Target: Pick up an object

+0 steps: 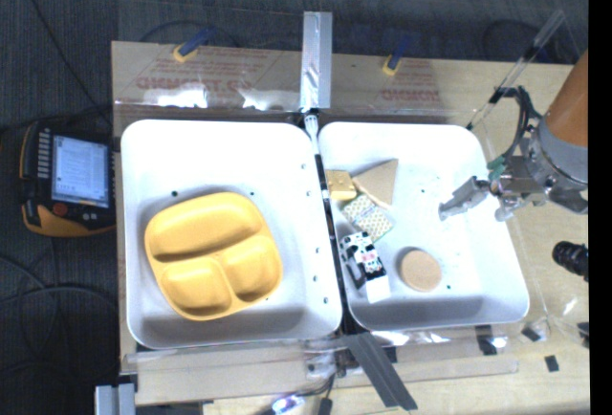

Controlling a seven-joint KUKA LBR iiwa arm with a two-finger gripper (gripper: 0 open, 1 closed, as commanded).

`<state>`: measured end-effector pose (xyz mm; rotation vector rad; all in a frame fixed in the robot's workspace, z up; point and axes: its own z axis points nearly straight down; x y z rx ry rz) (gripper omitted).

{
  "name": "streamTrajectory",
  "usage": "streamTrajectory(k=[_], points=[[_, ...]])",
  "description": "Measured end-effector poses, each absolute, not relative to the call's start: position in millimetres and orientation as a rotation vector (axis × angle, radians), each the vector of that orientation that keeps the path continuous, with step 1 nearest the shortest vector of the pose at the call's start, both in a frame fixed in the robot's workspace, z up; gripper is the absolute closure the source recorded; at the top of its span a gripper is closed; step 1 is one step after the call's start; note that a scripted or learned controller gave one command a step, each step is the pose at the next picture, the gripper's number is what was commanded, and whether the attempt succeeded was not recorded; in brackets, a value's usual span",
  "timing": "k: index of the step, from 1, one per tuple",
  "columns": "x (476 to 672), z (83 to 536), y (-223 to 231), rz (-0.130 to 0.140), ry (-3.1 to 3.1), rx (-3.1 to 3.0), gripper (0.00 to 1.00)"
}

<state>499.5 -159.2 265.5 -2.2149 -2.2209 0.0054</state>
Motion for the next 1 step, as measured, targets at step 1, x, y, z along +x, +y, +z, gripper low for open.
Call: streamTrajectory(k=[1], points=[[530.0,173.7,-121.8,0.007,-2.181,-2.253,0.00]])
